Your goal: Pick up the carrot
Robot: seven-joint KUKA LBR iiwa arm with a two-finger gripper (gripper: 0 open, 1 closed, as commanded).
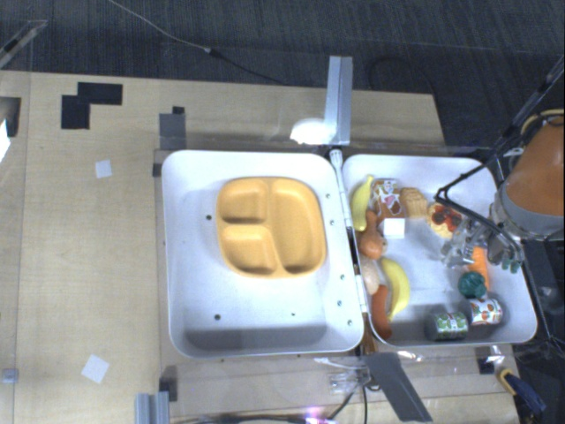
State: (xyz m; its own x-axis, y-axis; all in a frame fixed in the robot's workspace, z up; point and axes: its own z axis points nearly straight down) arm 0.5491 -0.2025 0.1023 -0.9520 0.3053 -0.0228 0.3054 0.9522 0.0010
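At the right bin (527,325), the arm (538,184) hangs low over a crowded corner, its gripper (477,253) right at the carrot (479,262); whether it is apart or clamped I cannot tell. With the green ball (472,283) touching the carrot and a can (485,311) just beyond, a misjudged grasp could likely pinch a neighbour or nudge the carrot aside.

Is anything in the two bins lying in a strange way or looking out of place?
Nothing looks spilled or broken. The yellow divided tray sits flat in the left bin. The right bin is crowded: a can lies on its side, and the carrot sits right under the gripper.
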